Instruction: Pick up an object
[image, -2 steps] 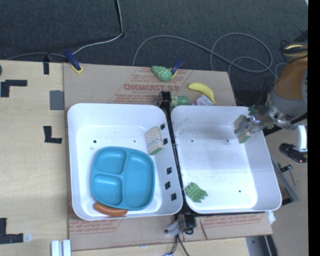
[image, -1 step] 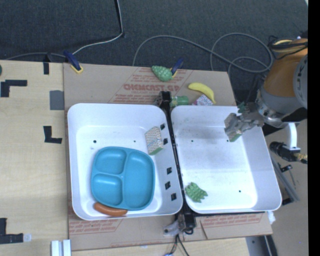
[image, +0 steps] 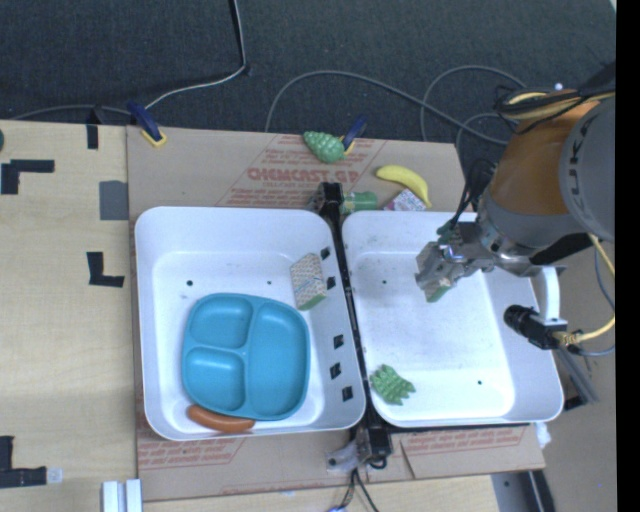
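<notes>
My gripper (image: 440, 272) hangs over the upper middle of the right bin (image: 500, 400), on the grey arm with its orange band (image: 540, 170). A small greenish patch shows at its tip, too blurred to identify. A green leafy toy (image: 392, 384) lies near the right bin's front left corner, well below the gripper. In the left bin (image: 160, 260) sit a blue divided plate (image: 246, 354), an orange sausage-like piece (image: 220, 420) at the plate's front edge, and a tan and green block (image: 309, 279) against the right wall.
Behind the bins, on the cardboard, lie a yellow banana (image: 404, 181), a green bumpy toy (image: 325, 145), a small green item (image: 360, 200) and a pale packet (image: 405, 202). Cables run across the dark floor at the back. A black fitting (image: 530, 325) sticks out by the right bin's right wall.
</notes>
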